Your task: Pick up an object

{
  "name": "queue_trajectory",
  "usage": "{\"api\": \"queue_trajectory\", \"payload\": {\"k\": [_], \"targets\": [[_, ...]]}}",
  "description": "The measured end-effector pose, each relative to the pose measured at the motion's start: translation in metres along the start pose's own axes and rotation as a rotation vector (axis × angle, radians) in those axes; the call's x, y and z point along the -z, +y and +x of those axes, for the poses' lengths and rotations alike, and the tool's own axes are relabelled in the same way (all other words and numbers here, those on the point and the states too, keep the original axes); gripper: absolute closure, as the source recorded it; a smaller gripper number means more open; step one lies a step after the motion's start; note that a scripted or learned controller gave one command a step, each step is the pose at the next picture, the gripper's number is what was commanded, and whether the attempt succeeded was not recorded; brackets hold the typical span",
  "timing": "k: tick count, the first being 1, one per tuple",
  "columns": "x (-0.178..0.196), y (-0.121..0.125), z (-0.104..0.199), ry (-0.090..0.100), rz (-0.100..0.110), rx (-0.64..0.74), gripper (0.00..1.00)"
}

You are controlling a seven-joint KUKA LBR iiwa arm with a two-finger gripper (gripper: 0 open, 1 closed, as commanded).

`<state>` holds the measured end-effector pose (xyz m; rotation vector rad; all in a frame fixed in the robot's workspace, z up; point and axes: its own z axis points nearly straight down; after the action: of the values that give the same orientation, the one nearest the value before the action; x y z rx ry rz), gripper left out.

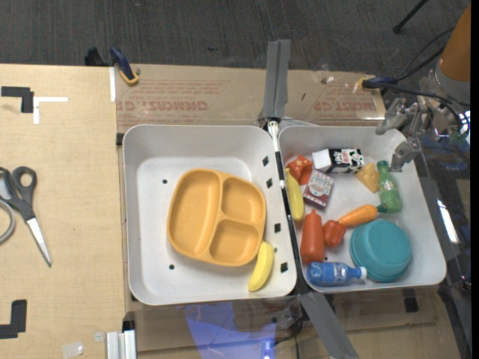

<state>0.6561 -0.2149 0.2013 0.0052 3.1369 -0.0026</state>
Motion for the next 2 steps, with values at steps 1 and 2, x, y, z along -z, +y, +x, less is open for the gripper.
{"api": "queue_trajectory", "payload": {"k": [1,2], "targets": [[-0.107,-0.003,-0.002,-0.002,0.000,-0.123,0.00],[-0.108,0.016,0.004,0.000,0.000,-0.263,0.00]]}}
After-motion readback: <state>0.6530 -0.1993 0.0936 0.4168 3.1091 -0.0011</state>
